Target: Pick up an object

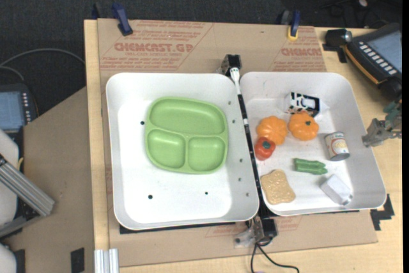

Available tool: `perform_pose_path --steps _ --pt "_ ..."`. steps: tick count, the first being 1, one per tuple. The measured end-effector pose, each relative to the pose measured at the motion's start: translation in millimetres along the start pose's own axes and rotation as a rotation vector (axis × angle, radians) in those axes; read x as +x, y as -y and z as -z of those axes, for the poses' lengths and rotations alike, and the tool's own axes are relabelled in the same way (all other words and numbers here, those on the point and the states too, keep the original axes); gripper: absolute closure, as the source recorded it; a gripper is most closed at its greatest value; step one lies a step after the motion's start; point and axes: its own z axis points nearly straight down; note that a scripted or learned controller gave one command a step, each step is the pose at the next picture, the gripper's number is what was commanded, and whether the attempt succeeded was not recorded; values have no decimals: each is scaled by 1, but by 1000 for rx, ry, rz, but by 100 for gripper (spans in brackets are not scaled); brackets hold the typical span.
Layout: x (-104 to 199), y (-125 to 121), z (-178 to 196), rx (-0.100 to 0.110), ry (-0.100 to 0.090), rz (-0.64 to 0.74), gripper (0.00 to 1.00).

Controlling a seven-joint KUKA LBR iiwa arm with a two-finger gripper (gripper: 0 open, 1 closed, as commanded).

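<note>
Nearest the camera, at the bench's front edge, a tangle of black cable (259, 246) trails from the seam between two shallow white bins. The left bin (128, 137) holds a green divided plate (186, 135). The right bin (358, 131) holds the candidates for picking: two small orange pumpkins (272, 129) and (303, 126) side by side near its middle, a red tomato-like toy (265, 148) just below the first, a black-and-white cow-patterned item (303, 102) toward the back, a small tin can (336, 145) lying tilted, a green pepper-like piece (310, 167), a tan slice of bread (278, 187) at the front, and a grey wrapped block (335, 189) near the front right corner.

The gripper (381, 131) sits at the far right, just outside the right bin's rim, well apart from every object (it looks small and blurred here). I cannot tell how wide it stands, and nothing is visibly between its parts.

To do this step well, I judge it should choose an isolated item, such as the can or the green piece, rather than the crowded pumpkins, then centre above it and descend straight down before closing.
</note>
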Motion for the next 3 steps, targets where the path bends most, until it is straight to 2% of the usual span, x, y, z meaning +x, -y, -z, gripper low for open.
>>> perform_pose_path --steps 1,2,3 --pt "62 -4 105 -20 1 19 100" --pt "-13 -1 16 1 -1 3 100" --pt "-2 -3 209 -29 8 14 100"
